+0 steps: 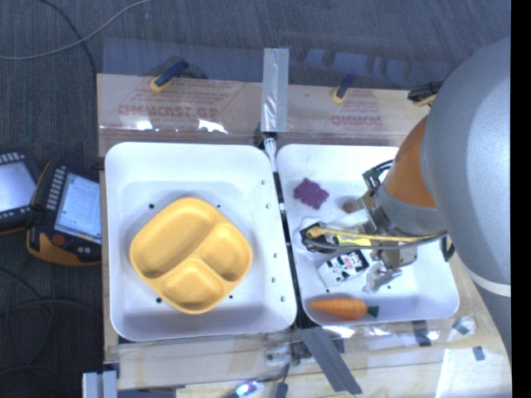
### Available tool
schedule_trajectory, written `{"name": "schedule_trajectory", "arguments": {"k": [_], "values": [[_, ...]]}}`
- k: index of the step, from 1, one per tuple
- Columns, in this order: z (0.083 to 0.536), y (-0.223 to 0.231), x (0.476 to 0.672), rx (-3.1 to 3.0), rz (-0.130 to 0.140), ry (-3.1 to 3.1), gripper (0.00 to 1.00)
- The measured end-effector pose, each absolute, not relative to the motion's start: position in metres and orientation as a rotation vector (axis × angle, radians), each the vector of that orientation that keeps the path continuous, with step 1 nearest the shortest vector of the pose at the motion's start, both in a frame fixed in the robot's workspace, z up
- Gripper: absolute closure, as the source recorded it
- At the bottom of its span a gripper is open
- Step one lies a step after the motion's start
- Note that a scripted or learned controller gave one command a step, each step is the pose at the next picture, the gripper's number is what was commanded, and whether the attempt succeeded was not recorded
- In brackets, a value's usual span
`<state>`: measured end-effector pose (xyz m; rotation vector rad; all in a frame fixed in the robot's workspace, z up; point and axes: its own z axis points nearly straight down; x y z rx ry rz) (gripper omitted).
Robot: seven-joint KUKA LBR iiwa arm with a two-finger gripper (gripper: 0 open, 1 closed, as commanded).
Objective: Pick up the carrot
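Observation:
The orange carrot, with a small green stub at its right end, lies flat along the front wall of the right bin. My gripper hangs over the middle of that bin, just above and slightly right of the carrot. A yellow cable loops across the wrist. Nothing shows in the gripper's hold.
A purple grape-like piece sits at the back left of the right bin. In the left bin rests a yellow divided plate. The grey arm covers the right bin's right side. A handheld controller lies left of the bench.

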<state>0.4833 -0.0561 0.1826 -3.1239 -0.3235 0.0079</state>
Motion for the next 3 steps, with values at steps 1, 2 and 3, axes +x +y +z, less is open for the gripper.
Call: {"name": "schedule_trajectory", "arguments": {"k": [1, 2, 3], "values": [[0.201, -0.112, 0.483, -3.126, 0.010, -0.316, 0.00], [0.268, -0.123, 0.484, -3.128, 0.007, -0.319, 0.00], [0.182, -0.052, 0.482, -3.123, 0.012, -0.324, 0.00]]}}
